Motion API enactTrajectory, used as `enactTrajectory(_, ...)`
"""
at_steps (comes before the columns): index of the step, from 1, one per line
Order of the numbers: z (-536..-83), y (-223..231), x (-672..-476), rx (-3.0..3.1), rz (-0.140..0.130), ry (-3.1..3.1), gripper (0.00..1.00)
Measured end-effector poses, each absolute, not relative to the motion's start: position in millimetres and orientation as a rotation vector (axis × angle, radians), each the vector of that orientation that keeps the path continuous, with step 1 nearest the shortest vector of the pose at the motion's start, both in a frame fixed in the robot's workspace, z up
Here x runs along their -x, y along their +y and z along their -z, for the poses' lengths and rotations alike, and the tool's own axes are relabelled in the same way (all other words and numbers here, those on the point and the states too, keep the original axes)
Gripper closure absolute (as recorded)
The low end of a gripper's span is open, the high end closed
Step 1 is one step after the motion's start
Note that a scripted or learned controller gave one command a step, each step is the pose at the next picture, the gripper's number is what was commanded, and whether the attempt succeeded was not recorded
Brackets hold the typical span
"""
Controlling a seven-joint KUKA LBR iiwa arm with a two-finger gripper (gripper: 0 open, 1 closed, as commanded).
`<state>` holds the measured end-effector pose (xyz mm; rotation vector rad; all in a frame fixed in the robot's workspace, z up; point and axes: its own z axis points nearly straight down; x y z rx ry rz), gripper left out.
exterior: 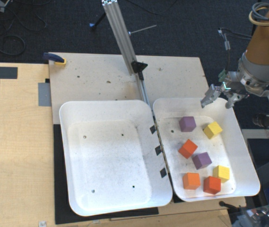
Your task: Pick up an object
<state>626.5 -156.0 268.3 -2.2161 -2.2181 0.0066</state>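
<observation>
My arm [262, 37] is cut off by the frame's right side above the right bin [247, 174]. My fingers [218, 97] are too small and blurred to judge their gap. The counter [11, 141] runs off the left and bottom edges.

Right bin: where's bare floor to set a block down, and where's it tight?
Right bin: bare floor along the far rim, beyond the purple cube and yellow cube, below the gripper. Also a strip along the divider-side wall. Crowded at the near end: orange cube, red cube, second yellow cube.
</observation>
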Motion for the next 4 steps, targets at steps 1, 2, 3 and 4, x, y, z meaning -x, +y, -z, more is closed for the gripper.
enactTrajectory(1, -271.0, -155.8, -627.3, 2.217, -0.003, -2.223, 0.00)
enactTrajectory(2, -224.3, -149.2, -630.5, 2.212, -0.006, -2.222, 0.00)
enactTrajectory(3, -160.0, -146.1, -624.9, 2.215, -0.009, -2.216, 0.00)
enactTrajectory(4, -111.6, -138.6, -626.7, 2.215, -0.007, -2.217, 0.00)
